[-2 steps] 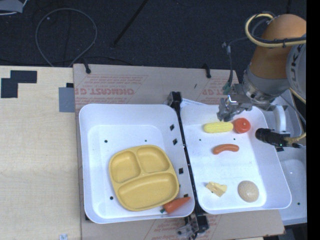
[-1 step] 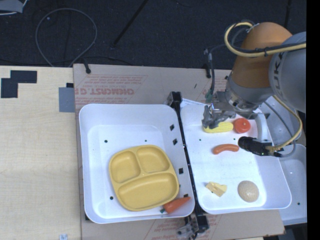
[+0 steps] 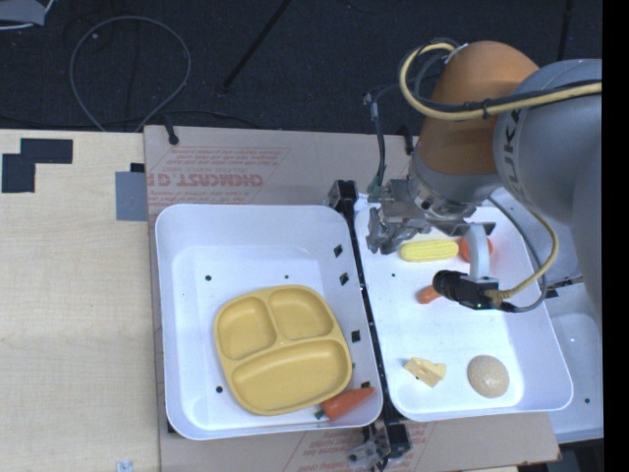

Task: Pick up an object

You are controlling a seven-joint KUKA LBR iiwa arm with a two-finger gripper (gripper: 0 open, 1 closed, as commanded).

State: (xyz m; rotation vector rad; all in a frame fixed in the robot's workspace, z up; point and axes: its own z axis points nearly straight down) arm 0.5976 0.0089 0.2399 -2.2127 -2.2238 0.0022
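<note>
Here the tool (image 3: 391,232) hangs low in the right bin (image 3: 550,377), just beside the corn (image 3: 428,252); its opening I cannot tell.

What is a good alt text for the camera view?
A grey arm's end effector hovers over the right bin, beside a corn cob. The left bin holds a yellow divided plate and a carrot.

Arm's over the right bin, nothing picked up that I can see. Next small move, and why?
Probably a short descent onto the yellow corn cob. The tool sits at the cob's left end near the top of the right white bin, and nothing shows between its tips. The pale cheese wedge and round beige bun lie farther off.
</note>
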